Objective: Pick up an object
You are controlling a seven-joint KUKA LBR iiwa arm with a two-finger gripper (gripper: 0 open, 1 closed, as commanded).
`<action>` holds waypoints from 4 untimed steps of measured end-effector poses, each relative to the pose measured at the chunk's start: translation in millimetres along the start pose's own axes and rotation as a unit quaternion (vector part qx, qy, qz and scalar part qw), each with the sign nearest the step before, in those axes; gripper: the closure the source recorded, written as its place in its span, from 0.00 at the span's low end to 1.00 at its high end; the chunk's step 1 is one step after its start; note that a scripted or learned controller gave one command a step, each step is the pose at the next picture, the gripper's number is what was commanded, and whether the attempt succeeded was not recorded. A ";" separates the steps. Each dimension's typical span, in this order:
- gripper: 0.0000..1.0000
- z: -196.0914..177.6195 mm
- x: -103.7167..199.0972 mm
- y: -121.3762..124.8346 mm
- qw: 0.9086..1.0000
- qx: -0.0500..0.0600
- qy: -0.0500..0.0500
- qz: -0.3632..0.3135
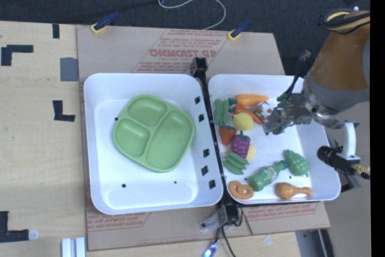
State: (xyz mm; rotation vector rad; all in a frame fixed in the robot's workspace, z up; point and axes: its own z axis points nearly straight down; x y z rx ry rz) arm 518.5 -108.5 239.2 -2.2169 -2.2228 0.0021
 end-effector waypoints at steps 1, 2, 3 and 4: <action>1.00 58.7 50.8 -11.7 1.000 0.003 0.001 -0.001; 1.00 18.9 117.3 19.5 1.000 -0.003 0.001 -0.004; 1.00 -111.2 146.0 4.1 1.000 -0.007 0.001 -0.002; 1.00 -212.0 178.8 -5.3 1.000 -0.007 0.001 -0.002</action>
